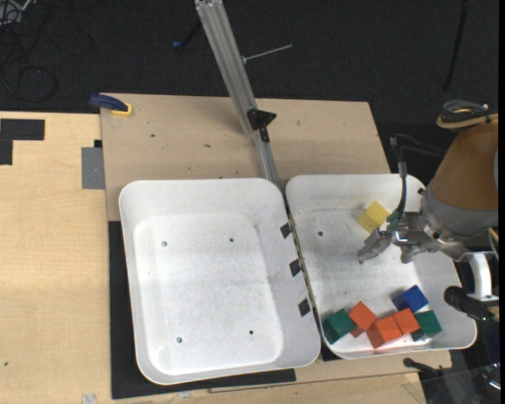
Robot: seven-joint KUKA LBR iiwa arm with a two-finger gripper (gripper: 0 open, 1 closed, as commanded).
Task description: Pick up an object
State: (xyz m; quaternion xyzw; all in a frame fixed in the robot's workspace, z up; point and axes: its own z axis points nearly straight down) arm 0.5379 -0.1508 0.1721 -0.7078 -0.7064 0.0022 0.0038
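Claw (385,244) low over the right bin (337,200), fingers spread apart, nothing between them. Yellow block (373,216) just beside the claw, up and to the left. Green (339,323), orange (362,316) and blue (411,297) blocks bunched together at the bin's near edge, apart from the claw.

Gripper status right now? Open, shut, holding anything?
Gripper: open, holding nothing, over the right bin just below the yellow block.
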